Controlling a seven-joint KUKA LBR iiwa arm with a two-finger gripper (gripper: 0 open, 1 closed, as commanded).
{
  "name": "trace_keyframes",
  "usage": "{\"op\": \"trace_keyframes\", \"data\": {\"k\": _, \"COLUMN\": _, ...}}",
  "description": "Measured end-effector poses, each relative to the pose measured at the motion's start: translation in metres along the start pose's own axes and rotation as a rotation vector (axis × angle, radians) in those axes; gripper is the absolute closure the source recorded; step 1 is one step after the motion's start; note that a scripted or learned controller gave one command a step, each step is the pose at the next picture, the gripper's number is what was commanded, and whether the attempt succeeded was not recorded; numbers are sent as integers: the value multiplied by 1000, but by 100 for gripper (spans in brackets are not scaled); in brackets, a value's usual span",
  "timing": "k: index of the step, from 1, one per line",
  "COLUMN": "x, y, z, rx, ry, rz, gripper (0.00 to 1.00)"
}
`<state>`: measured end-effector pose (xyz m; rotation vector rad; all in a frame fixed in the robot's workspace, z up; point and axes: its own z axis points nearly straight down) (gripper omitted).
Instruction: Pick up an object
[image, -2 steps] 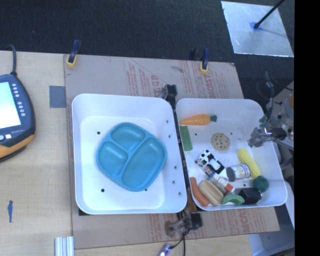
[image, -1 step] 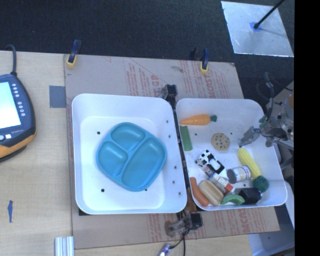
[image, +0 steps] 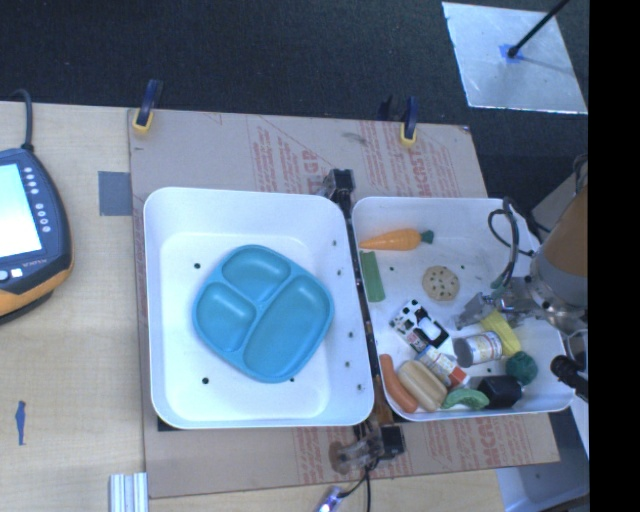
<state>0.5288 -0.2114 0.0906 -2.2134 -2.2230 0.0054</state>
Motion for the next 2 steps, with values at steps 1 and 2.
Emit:
{"op": "trace_keyframes", "data": {"k": 1, "x": -1, "y": 0, "z": -11, "rx": 0, "ry": -2, "rz": -2, "gripper": 100}}
{"op": "trace_keyframes", "data": {"k": 2, "x": 59, "y": 44, "z": -1, "rx": -4, "ry": -1, "rz": -3, "gripper": 100}}
